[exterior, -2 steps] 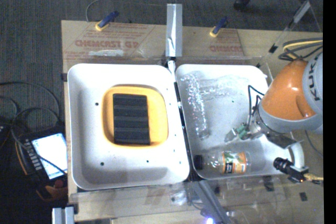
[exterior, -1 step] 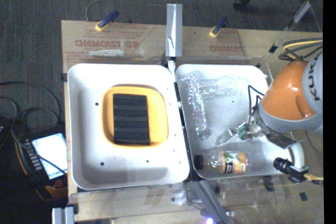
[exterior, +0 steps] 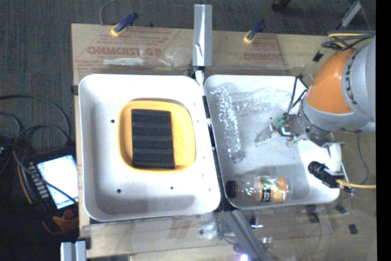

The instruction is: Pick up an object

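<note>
In the right bin [exterior: 269,84] a clear plastic bottle [exterior: 227,125] lies lengthwise along the left wall. Crumpled clear plastic [exterior: 264,99] sits near the back. A small bottle with an orange-and-yellow label and a black cap [exterior: 259,188] lies on its side by the front wall. My gripper [exterior: 273,130] is low over the middle of this bin, just right of the clear bottle and below the crumpled plastic. I see nothing held in it. In the left bin [exterior: 98,186] lies a yellow block with a black ribbed top [exterior: 155,136].
The grey arm with its orange band [exterior: 333,91] reaches in over the right bin's right side. A metal post [exterior: 201,33] stands at the back between the bins. Two clamps [exterior: 124,23] sit on the board behind. A device with a lit screen [exterior: 52,177] lies on the floor at left.
</note>
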Controlling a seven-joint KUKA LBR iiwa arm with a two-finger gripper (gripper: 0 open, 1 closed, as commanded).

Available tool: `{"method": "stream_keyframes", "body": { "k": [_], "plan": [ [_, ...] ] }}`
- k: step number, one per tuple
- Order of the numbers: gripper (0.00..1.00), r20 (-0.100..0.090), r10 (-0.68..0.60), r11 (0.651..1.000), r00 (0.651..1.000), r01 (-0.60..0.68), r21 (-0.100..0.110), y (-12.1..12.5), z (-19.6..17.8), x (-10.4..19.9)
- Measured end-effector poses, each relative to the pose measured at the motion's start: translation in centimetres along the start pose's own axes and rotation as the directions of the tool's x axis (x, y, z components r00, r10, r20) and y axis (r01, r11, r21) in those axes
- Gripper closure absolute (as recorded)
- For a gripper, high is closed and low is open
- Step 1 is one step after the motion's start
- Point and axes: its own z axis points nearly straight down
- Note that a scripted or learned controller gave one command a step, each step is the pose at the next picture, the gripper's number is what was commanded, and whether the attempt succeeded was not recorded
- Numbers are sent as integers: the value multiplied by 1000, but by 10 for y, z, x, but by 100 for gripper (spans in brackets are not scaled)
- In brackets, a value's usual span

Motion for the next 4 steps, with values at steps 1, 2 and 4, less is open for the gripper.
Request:
{"method": "stream_keyframes", "body": {
  "k": [1,2,4],
  "plan": [
    [0,-1,-97,995,995,97,11,5,-40,-23],
    [0,-2,-156,988,988,156,10,-51,-115,-14],
    [0,0,-256,967,967,256,10,-5,-99,-45]
  ]
}}
